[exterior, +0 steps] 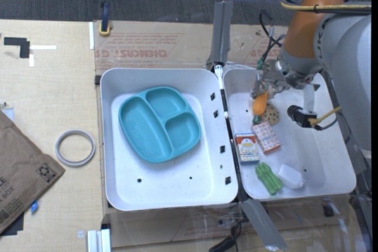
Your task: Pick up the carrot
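The orange carrot (258, 105) is in the upper left part of the right bin (331, 174). It points downward in the view, just under my gripper (264, 91). Its upper end sits between the gripper's dark fingers, which are shut on it. The lower end of the carrot hangs next to a round tan waffle-like piece (272, 114). My grey arm with its orange band (307, 20) comes in from the upper right, over the bin's far edge.
The right bin also holds a red-and-white packet (267, 137), a small box (247, 148), a green toy (269, 178) and a white piece (290, 176). A blue divided plate (159, 123) lies in the left bin (118, 186). A tape ring (75, 146) lies on the bench.
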Tool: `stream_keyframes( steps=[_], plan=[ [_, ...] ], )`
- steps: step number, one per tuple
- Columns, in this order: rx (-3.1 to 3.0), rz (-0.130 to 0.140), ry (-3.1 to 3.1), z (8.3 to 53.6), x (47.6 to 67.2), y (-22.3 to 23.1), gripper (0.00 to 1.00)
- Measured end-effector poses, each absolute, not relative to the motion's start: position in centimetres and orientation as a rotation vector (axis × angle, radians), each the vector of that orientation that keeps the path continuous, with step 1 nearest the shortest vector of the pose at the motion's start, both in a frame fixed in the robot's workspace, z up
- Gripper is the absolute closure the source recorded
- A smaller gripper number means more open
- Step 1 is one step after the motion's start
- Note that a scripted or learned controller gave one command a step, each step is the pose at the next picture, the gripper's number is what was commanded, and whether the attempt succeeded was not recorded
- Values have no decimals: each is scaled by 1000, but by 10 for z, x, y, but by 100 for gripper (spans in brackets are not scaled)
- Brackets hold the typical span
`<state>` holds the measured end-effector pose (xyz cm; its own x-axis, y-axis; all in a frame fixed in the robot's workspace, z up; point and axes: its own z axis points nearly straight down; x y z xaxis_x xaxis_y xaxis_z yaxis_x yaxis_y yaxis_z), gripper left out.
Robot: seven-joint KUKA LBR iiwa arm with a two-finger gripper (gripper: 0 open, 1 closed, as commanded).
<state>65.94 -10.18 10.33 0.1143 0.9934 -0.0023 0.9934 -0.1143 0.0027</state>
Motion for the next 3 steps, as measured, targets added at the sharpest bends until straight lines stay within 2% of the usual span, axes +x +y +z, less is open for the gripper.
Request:
stream_keyframes(
  steps=[1,2,3],
  plan=[
    [2342,0,2089,103,659,-102,0],
    [2431,-3,1992,91,637,-104,0],
    [2434,-4,1990,100,637,-105,100]
  ],
)
